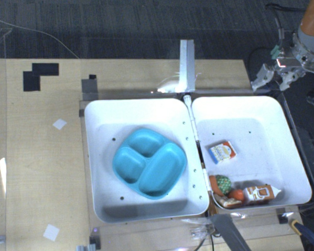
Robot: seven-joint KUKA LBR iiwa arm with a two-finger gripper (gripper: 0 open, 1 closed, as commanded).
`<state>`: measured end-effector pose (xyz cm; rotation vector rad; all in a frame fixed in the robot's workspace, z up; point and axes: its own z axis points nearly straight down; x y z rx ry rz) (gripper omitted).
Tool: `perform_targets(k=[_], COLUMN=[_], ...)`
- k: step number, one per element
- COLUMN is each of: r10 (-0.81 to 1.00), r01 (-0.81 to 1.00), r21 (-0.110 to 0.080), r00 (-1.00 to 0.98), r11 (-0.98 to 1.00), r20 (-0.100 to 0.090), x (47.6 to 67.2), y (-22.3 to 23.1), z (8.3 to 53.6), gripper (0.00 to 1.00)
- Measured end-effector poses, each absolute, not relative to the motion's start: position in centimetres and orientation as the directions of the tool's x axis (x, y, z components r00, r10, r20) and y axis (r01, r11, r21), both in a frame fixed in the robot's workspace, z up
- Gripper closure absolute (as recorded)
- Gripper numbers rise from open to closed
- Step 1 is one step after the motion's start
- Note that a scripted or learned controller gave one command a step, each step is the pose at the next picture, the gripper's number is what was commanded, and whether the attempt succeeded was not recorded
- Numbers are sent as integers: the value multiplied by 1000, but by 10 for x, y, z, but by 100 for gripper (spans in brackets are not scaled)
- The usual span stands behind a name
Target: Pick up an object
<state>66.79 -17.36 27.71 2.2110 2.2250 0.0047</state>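
The biggest object is a blue tray (149, 162) with 3 rounded compartments, lying flat near the middle of the left bin (99, 125) and touching none of its walls. The right bin (251, 112) holds smaller things: a carton (222, 151) with a blue and white face and a red edge lies alone near the bin's middle, and an orange and white juice box (261, 193) lies on its side along the near wall. Just beside the box, in the near left corner, sits a cluster of small items, a green one (223, 185) and an orange one (235, 195) among them; their exact shapes are too small to tell. The 2 white bins sit side by side, touching along a central seam, on a pale wooden bench (38, 170) marked with black squares (39, 75) and a few small white patches (59, 124). A metal post (187, 63) stands at the far end of the seam. Beyond the bench the floor is dark, with thin cables across it. The arm comes in at the upper right, its orange band at the frame edge, and the gripper (276, 77) hangs beyond the right bin's far right corner, outside the bin and well apart from every object. Its fingers (261, 78) are spread apart and hold nothing.
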Motion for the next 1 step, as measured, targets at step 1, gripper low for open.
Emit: perform_targets(k=[1], r10=[1000], r01=[1000], r21=[3], r00=[14], r11=[-14], r20=[-1], x=[608], y=[-201], z=[120], gripper=[0])
